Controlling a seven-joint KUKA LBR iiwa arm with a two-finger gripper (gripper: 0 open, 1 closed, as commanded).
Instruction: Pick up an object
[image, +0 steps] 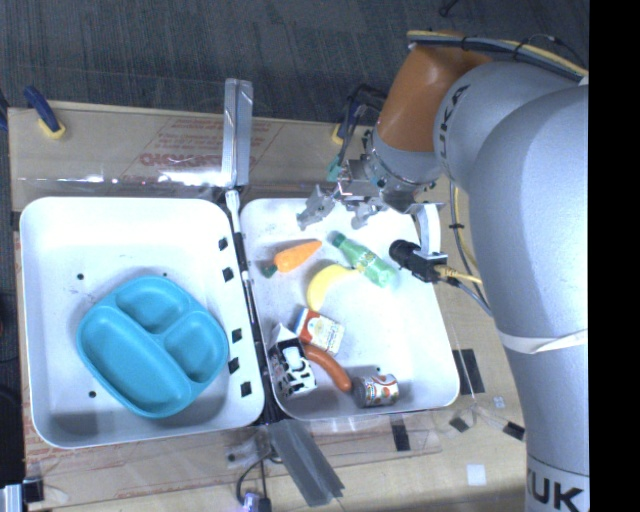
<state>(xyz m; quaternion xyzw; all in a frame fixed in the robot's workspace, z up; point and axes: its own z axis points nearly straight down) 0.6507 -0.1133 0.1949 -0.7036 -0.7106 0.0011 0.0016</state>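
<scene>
My gripper (338, 208) hangs over the far end of the right bin (430, 330), fingers spread apart with nothing between them. Just below it lie an orange carrot (297, 256) and a green bottle (362, 258). A yellow banana (326, 284) sits beneath those. Toward the near end are a small orange-and-white carton (320, 331), a sausage (327, 367), a black-and-white box (294, 372) and a tipped can (377, 389).
The left bin (50, 300) holds a blue divided plate (152, 343). A metal divider post (237, 130) stands between the bins at the far side. The grey arm (520, 200) fills the right side of the scene.
</scene>
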